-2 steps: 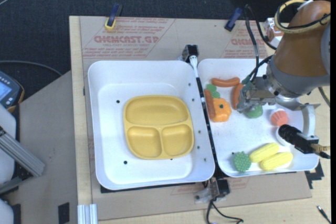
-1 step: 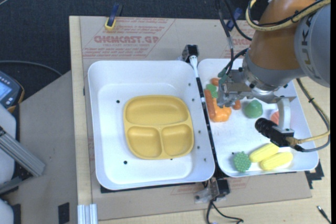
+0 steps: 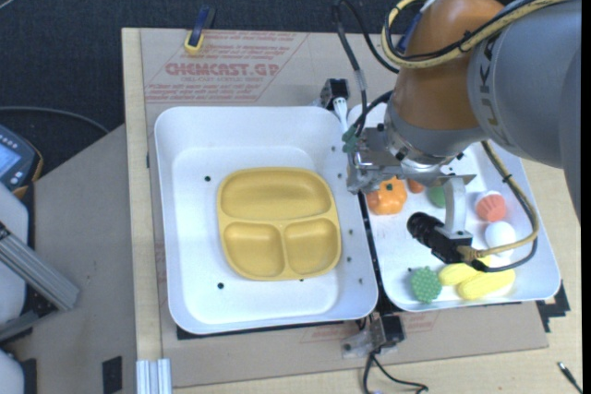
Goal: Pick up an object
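My gripper [image 3: 371, 171] hangs low over the left side of the right bin [image 3: 540, 277], largely covered by the grey and orange wrist above it. Just beneath it lies an orange pumpkin-shaped toy [image 3: 386, 197], touching or nearly touching the gripper. A small green piece [image 3: 436, 195] lies just right of the toy. At the right side rest a reddish-orange ball [image 3: 491, 205] and a white ball [image 3: 500, 235]. Along the front lie a green bumpy ball [image 3: 426, 284] and two yellow pieces [image 3: 457, 273] [image 3: 487, 284].
The left bin [image 3: 175, 198] holds a yellow divided plate [image 3: 277, 221] with three compartments. A wall between the two bins runs just left of the gripper. The arm covers the far part of the right bin.
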Robot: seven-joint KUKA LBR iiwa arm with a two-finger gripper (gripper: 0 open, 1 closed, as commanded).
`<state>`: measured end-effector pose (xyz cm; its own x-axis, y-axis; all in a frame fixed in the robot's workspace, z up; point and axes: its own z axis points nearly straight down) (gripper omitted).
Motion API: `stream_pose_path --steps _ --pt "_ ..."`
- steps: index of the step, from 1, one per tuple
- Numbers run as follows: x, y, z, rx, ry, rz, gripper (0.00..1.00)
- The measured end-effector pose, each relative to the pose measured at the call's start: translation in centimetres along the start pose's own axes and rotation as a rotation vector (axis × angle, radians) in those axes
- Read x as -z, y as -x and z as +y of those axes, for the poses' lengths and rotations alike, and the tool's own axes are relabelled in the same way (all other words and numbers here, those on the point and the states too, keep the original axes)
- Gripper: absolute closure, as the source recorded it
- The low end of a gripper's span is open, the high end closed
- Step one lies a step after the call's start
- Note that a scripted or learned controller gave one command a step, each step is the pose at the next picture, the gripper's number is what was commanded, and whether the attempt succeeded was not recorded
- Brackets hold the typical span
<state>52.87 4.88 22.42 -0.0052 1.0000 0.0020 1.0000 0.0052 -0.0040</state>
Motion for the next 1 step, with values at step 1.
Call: stream_pose_path --steps 1 --pt "-0.28 -1.85 2.35 -0.003 0.007 -0.002 1.00"
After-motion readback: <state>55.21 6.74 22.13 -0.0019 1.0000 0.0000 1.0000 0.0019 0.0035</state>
